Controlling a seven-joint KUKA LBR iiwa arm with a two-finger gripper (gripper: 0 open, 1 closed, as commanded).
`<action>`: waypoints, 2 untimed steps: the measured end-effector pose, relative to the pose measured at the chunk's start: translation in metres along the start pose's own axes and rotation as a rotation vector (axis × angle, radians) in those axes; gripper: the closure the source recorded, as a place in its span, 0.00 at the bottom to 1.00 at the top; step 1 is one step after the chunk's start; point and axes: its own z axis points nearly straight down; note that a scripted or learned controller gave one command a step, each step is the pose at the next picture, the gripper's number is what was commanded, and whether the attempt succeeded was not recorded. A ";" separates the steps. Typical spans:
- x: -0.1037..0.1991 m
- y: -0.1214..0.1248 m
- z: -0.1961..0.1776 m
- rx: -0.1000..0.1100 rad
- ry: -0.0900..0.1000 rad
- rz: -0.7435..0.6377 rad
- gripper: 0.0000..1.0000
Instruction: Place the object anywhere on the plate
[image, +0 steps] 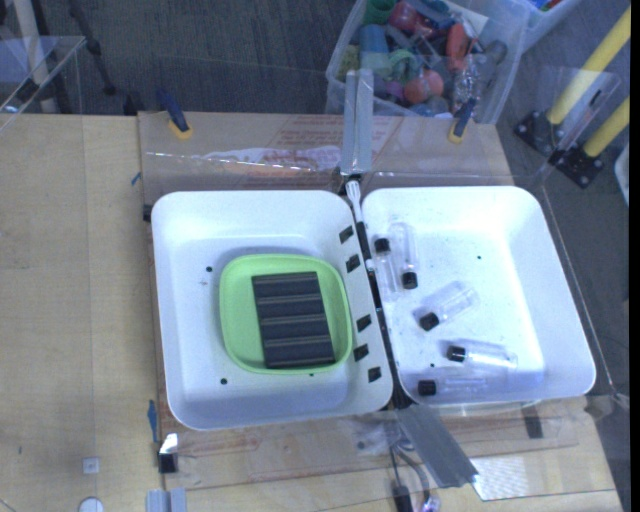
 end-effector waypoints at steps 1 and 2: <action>0.003 0.014 0.000 -0.005 -0.003 -0.030 0.00; 0.002 0.026 0.000 -0.006 -0.004 -0.029 0.00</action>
